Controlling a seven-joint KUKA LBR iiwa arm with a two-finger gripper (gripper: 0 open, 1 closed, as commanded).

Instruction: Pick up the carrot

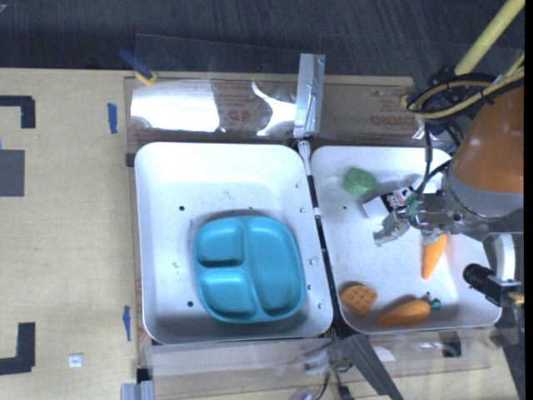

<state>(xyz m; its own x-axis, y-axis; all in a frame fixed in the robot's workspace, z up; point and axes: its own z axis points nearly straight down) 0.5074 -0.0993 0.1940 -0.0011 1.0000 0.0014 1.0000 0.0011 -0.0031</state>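
No writing is legible; the pincer [391, 227] hangs over the right bin [333, 248], beside a carrot [432, 255], its spread unclear.

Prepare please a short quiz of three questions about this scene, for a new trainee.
1. True or false: the blue divided plate lies in the left bin.
2. How many orange carrots are in the right bin?
3. Which thing lies nearest the right bin's far left corner? A) the green item B) the round waffle-like piece C) the carrot along the near wall

Key:
1. True.
2. Two: one lies along the near wall; the other carrot sits just below the tool.
3. A.
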